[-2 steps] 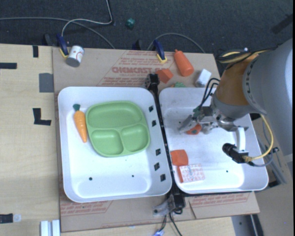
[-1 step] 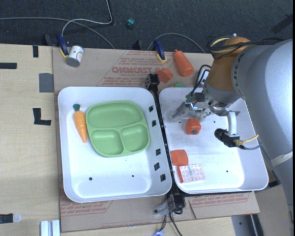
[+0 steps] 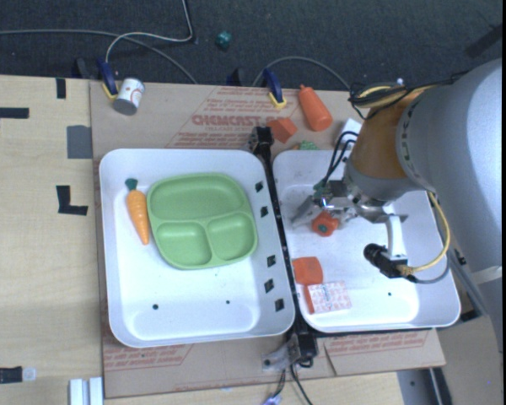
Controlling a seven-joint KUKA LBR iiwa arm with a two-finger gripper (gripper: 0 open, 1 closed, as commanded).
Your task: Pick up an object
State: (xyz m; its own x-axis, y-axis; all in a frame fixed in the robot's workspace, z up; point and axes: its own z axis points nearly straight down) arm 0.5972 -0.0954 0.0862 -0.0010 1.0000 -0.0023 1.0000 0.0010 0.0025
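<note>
In the right bin (image 3: 430, 306), your gripper (image 3: 320, 213) is down over a small red-orange object (image 3: 324, 225) lying near the bin's middle. It sits right at the fingertips, but you can't tell from here whether they're spread or closed on it. It looks light, rounded and smooth, so it may roll or squirt out; pinch it squarely across its middle.

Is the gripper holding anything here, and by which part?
Cannot be told. The gripper is down at a small red-orange object in the right bin, but no hold shows.
</note>
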